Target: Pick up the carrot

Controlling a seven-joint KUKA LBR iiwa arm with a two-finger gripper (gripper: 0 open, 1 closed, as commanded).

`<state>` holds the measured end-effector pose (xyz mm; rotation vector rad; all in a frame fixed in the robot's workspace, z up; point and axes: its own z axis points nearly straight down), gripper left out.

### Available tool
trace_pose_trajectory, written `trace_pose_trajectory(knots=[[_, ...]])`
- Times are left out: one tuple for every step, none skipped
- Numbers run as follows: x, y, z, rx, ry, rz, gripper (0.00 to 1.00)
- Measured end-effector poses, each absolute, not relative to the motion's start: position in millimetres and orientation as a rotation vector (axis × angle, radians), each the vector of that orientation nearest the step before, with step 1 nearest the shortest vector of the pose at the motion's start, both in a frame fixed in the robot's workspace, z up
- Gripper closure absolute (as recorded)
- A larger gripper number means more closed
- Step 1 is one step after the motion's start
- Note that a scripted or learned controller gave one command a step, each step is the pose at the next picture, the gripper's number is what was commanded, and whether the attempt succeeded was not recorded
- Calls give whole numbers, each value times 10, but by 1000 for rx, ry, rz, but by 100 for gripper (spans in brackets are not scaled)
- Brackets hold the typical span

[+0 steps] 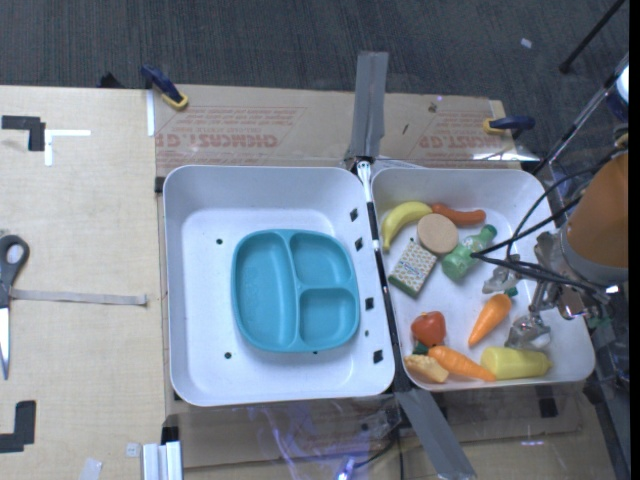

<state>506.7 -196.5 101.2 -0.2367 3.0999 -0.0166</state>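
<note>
A short orange carrot [489, 319] lies tilted in the right bin [520, 183], towards its right side. A second, longer carrot [462, 363] rests along that bin's front wall. My gripper [512, 308] hangs over the right part of the bin, just right of the short carrot. Its metal fingers [499, 282] are spread open with nothing between them. The short carrot's right edge is close to the fingers; I cannot tell if they touch.
The right bin also holds a banana [403, 218], a tan disc [437, 233], a green bottle [468, 251], a cracker block [413, 266], a red tomato [428, 328] and a yellow piece [515, 361]. A teal divided plate [296, 290] sits in the left bin [190, 268].
</note>
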Motion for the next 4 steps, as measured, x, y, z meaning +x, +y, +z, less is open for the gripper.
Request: trace_pose_trajectory(knots=[[4989, -1803, 1052, -626, 3026, -37, 0], [4974, -1784, 1128, -635, 3036, -29, 100], [5004, -1778, 1152, -633, 3026, -33, 0], [5010, -2112, 1016, -447, 3069, -2, 0]])
